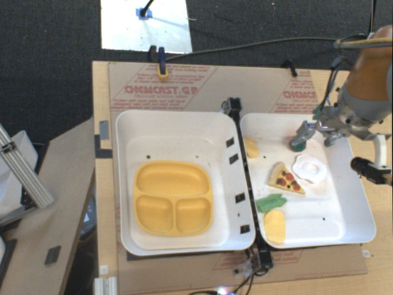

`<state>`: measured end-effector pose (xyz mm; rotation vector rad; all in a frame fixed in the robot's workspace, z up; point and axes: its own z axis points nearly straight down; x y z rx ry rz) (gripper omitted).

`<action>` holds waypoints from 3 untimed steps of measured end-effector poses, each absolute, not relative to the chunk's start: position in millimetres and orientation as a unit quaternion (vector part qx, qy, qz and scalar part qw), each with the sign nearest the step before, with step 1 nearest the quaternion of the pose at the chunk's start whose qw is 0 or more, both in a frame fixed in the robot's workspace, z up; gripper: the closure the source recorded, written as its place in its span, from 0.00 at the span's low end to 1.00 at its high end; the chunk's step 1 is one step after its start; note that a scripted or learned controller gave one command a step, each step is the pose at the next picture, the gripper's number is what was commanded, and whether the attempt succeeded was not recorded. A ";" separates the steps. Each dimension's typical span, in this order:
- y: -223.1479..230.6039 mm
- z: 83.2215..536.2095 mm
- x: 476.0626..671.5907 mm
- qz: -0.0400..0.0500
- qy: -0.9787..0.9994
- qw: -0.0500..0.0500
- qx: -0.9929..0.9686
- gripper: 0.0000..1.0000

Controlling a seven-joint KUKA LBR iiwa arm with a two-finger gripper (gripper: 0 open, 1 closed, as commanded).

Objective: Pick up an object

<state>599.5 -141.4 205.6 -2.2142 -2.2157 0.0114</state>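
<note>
The right bin point(353, 217) holds several toy foods. A pizza slice point(286, 179) lies near its middle, and a white fried egg point(309, 168) lies just right of the slice. A green piece point(271, 201) and a yellow oval piece point(275, 226) sit by the bin's front left. A small yellow piece point(251, 147) rests against the left wall. My gripper point(314, 137) hangs over the back of this bin, just behind the egg. It is open, and nothing is between its fingers point(300, 136).
The left bin point(129, 134) holds a yellow divided tray point(174, 196). A black divider point(241, 165) joins the two bins. A black part point(368, 168) juts in over the right bin's right rim. Cables cross the bench behind the bins.
</note>
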 end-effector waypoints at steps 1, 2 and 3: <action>-141.0 213.6 602.3 0.000 -0.708 -0.001 -0.706 0.00; -139.2 152.2 599.9 0.000 -0.708 0.000 -0.707 0.00; -136.8 103.0 610.4 0.000 -0.709 0.000 -0.705 0.00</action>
